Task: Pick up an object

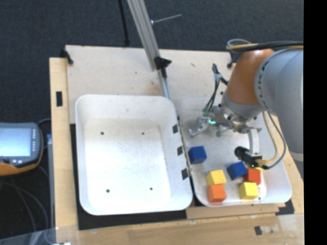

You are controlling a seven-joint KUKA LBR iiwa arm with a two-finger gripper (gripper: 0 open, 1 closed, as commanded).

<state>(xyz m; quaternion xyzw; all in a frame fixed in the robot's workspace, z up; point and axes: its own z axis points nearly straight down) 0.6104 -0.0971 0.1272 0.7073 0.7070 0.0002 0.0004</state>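
Several small cubes lie in the right bin [280, 192]. A blue cube [197, 154] sits alone near the bin's left wall. Closer to the front edge are a yellow cube [216, 177], an orange cube [216, 193], a second blue cube [236, 170], a red cube [254, 175] and another yellow cube [249, 190]. My gripper [205, 127] hangs low over the back left of this bin, just behind the lone blue cube. Nothing is visibly held in it. The grey arm with its orange band [245, 80] hides the bin's back right part.
The left bin [84, 111] lies beside the right one, separated by a narrow divider with black clips [180, 149]. A slanted aluminium post [145, 29] rises behind the bins. Cables [273, 142] loop off the wrist over the right bin. A grey device [18, 143] sits off the bench's left.
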